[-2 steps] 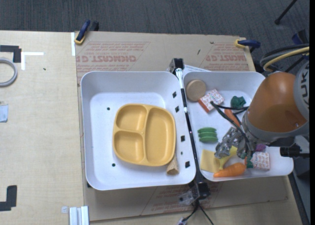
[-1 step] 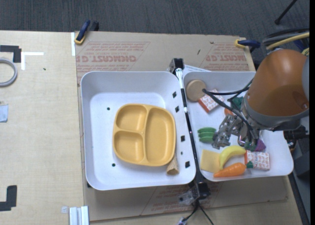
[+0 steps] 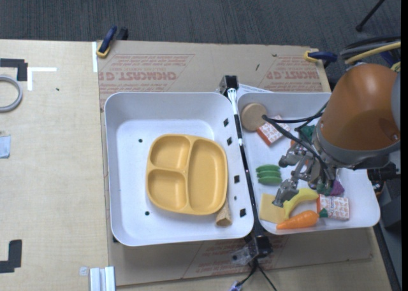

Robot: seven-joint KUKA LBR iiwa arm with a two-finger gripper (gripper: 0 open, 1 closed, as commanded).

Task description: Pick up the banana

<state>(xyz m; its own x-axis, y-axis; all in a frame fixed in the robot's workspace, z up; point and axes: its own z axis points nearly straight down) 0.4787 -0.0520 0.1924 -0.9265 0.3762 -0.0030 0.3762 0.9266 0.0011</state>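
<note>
The banana (image 3: 301, 199) is a small yellow curved piece lying in the right bin (image 3: 357, 220), near its front wall. It rests between a yellow cheese wedge (image 3: 270, 211) on its left and a red-and-white box (image 3: 335, 207) on its right, with an orange carrot (image 3: 298, 221) just in front. My gripper (image 3: 288, 184) hangs low over the bin, right at the banana's upper left end. The arm's orange band and grey wrist cover the bin's right side. Nothing shows as lifted.
In the right bin there are also a green vegetable (image 3: 268, 174), a round tan disc (image 3: 252, 116), a second red-and-white box (image 3: 270, 133) and a purple piece (image 3: 336, 188). The left bin (image 3: 121, 156) holds a yellow divided plate (image 3: 188, 174) and a small tan piece (image 3: 223, 220).
</note>
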